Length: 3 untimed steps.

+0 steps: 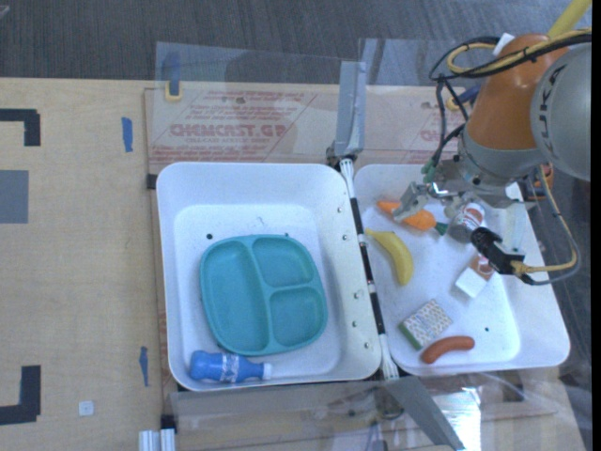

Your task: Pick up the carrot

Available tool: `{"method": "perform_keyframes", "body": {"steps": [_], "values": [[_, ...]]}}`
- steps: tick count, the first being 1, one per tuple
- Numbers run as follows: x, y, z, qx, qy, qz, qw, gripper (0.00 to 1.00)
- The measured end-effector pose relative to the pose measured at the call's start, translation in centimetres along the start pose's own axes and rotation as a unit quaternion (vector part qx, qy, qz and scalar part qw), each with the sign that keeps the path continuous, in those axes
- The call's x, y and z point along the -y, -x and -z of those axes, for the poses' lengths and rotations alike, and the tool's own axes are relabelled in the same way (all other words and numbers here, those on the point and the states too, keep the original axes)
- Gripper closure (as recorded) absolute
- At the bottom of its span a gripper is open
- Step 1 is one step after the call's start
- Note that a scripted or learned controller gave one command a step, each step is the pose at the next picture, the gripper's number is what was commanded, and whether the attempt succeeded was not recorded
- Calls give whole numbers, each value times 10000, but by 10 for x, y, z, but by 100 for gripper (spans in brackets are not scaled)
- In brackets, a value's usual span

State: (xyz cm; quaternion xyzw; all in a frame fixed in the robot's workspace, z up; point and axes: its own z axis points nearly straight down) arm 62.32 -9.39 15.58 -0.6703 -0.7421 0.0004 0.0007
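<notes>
Camera view, right bin (540, 341): carrot (413, 216), small orange taper, smooth plastic sheen, lying near the bin's far-left corner. Gripper (420, 198), metallic, low over the carrot's far end; whether it is spread or closed cannot be told from here. Advice for this step: centre on the carrot's thicker part, square across its length, before closing. Same bin: banana (394, 255), curved yellow, just nearside of the carrot; sponge (425, 322), checkered block; sausage (447, 348), glossy red-brown, near the front edge.

Left bin (178, 252): teal tray (264, 294), three compartments; blue bottle (225, 367), front-left corner.
</notes>
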Motion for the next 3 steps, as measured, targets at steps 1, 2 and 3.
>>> {"method": "perform_keyframes", "body": {"steps": [1, 2, 3], "values": [[-19, 18, -69, 0, 19, -1206, 9927, 0], [-20, 18, -57, -1, 40, -1197, 9928, 100], [3, -57, 29, 2, 10, -1832, 9831, 100]]}}
